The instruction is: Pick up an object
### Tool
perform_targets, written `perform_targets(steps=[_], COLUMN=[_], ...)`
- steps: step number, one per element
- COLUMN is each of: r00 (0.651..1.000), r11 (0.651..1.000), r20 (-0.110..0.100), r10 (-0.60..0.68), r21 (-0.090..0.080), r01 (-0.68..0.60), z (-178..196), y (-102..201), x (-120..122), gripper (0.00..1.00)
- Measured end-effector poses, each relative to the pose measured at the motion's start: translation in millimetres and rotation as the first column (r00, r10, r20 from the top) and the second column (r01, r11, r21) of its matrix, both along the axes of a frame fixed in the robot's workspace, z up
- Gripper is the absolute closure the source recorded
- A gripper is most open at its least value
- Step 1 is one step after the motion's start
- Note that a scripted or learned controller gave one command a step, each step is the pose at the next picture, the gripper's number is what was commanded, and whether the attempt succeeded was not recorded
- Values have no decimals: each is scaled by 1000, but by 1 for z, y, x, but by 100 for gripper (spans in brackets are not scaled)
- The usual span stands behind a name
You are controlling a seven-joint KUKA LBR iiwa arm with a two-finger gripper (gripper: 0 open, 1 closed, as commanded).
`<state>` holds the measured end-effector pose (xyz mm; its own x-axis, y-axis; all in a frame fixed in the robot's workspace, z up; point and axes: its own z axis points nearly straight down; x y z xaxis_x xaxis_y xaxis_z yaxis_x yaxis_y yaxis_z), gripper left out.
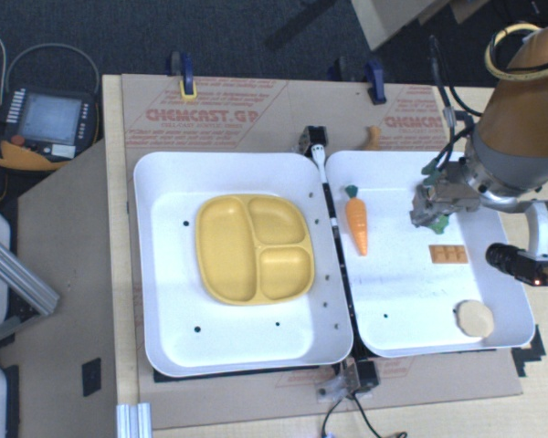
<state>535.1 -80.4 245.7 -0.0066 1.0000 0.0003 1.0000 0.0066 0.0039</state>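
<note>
My gripper [434, 206] hangs low over the upper middle of the right bin [393, 331], at the end of the grey arm with its orange band. A small patch of green [438, 217] shows just under the gripper; what it belongs to is not clear. An orange toy carrot [356, 226] with a green top lies to the gripper's left, near the bin's left wall. A small brown waffle-like rectangle [449, 255] lies just below the gripper. A round beige piece [475, 318] rests in the bin's lower right corner.
The left bin [164, 336] holds a yellow divided plate [254, 247] with three compartments. A black bar [329, 217] runs between the two bins. Blue clamps [187, 71] sit at the bench's far edge. A black part of the arm [516, 263] lies over the right bin's right rim.
</note>
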Motion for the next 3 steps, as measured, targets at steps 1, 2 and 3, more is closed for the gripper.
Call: perform_targets(steps=[1, 2, 3], r00=[1000, 1000, 1000], r11=[1000, 1000, 1000], r20=[-1, -2, -1], r10=[-1, -1, -2], r21=[-1, 0, 0], r01=[1, 1, 2], z=[-13, -24, -29], y=[43, 90, 135], x=[26, 43, 59], gripper=[100, 100, 100])
